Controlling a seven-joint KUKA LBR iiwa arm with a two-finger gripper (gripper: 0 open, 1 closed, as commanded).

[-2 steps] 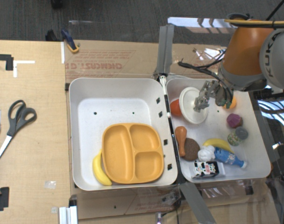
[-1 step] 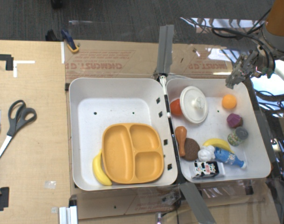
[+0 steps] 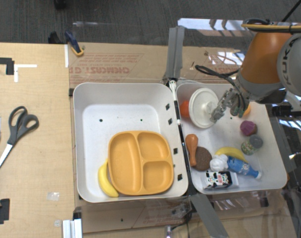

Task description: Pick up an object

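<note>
- Overhead, the gripper [image 3: 224, 108] is hanging in the right bin [image 3: 274, 180], beside a white cup [image 3: 202, 106].
- Its finger state is impossible to tell.
- A yellow divided plate [image 3: 140, 162] is lying in the left bin [image 3: 91, 133].

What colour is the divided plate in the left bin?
Yellow-orange all over; the divided plate shows best in the camera view.

From my feed, the bench [image 3: 31, 182] is pale wood, with a sheet of brown cardboard [image 3: 116, 63] spread under the bins. Scissors [image 3: 14, 130] lie at its left side. Dark grey carpeted floor [image 3: 140, 9] runs along the top, evenly lit.
</note>
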